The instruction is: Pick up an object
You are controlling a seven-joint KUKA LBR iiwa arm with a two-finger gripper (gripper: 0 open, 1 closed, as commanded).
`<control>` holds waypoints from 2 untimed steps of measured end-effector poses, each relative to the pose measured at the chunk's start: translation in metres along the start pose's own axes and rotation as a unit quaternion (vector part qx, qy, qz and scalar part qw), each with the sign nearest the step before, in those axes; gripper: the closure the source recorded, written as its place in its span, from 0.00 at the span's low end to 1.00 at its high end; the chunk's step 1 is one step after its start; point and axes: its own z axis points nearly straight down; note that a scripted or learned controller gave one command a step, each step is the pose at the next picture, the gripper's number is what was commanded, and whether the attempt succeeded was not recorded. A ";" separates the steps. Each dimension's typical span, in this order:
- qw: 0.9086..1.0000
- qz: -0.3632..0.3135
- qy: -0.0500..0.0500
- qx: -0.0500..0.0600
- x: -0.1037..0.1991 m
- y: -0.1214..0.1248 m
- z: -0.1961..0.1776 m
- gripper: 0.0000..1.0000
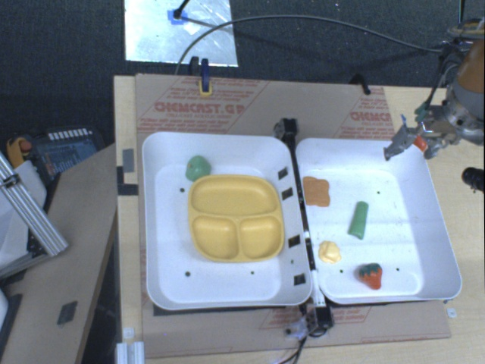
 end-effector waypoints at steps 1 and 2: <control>1.000 -0.002 -0.001 -0.006 0.001 0.002 -0.009 0.00; 1.000 -0.003 -0.001 -0.005 0.007 0.006 0.035 0.00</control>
